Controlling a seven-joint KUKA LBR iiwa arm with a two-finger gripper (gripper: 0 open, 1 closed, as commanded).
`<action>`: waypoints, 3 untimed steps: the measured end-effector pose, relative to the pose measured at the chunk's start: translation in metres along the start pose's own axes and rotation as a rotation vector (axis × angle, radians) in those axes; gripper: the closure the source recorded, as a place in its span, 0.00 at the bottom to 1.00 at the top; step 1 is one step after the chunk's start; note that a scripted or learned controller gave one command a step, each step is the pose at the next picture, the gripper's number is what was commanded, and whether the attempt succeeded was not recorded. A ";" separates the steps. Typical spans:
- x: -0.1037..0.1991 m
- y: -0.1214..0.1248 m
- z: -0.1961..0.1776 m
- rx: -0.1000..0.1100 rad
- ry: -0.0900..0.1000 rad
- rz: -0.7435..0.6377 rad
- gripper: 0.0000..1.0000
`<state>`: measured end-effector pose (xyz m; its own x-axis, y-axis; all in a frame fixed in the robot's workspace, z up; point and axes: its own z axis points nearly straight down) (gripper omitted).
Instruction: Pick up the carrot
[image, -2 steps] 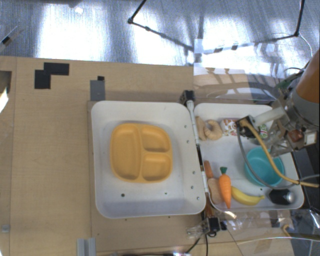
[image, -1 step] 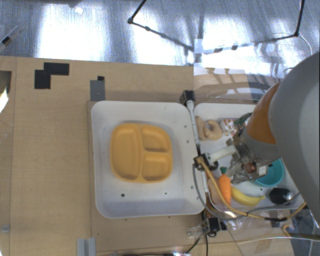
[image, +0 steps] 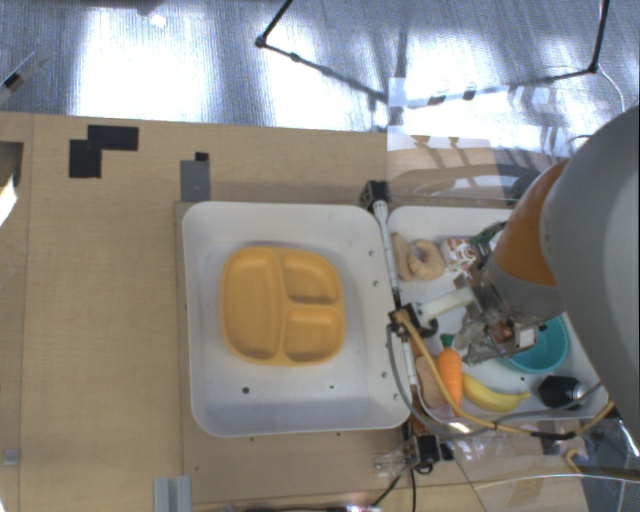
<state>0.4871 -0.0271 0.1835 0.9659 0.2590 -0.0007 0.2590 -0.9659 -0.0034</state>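
An orange carrot (image: 451, 375) lies in the right bin (image: 440, 195) near its front left corner, pointing towards the front. My gripper (image: 474, 340) hangs just above and to the right of the carrot's top end, close to it. The grey arm with its orange band (image: 525, 245) covers much of the right bin's back and right side. I see nothing held in the gripper.
Right of the carrot lies a yellow banana (image: 492, 393), and behind that sits a teal bowl (image: 545, 350). A pale ring-shaped pastry (image: 422, 258) rests at the bin's back left. The left bin (image: 200, 330) holds a yellow divided plate (image: 283, 304).
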 end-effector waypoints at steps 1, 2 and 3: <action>0.000 0.000 0.000 0.000 0.000 0.000 0.00; 0.000 0.000 0.000 0.000 0.000 0.000 0.00; 0.000 0.000 0.000 0.000 0.000 0.000 0.00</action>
<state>0.4872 -0.0271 0.1835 0.9659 0.2590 -0.0006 0.2590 -0.9659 -0.0033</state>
